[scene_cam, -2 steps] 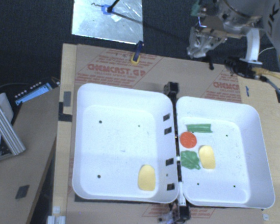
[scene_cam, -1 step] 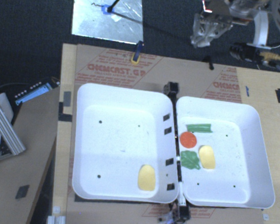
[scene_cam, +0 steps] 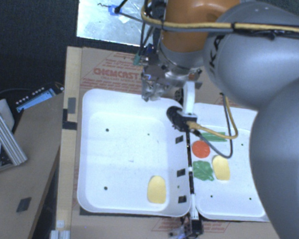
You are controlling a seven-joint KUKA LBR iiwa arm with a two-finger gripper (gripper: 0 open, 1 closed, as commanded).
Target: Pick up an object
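My gripper hangs over the far rim of the left bin, near its right corner, with no object close to it. A pale yellow object lies flat in the left bin's near right corner, far below the gripper in this view. The right bin holds an orange round piece, a green leafy piece, a second yellow piece and a thin green piece, all near its left wall.
The grey arm covers the upper right and much of the right bin. A black cable fitting and a yellow cable hang over the divider between the bins. A metal frame stands at the left.
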